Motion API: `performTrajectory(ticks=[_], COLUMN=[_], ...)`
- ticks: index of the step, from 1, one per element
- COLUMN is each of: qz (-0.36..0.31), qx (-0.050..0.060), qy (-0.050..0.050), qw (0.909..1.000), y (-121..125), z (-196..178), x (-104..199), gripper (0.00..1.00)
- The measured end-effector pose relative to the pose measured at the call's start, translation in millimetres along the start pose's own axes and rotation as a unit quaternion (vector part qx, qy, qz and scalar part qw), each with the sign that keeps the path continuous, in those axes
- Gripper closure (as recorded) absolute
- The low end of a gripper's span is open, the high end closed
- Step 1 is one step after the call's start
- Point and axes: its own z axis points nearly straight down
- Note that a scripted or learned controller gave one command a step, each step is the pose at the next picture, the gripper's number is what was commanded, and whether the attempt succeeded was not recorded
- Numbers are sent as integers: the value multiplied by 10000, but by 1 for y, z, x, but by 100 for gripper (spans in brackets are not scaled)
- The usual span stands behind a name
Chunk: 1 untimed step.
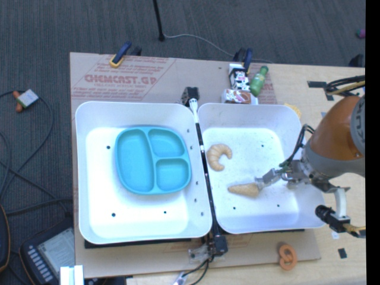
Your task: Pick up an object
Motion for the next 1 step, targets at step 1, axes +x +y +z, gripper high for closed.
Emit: performTrajectory(ticks=[1], qz=[19], qx=[-32], qy=[-62], qw=[10000], y=[0], z=[-11], x=[-4], gripper=[100])
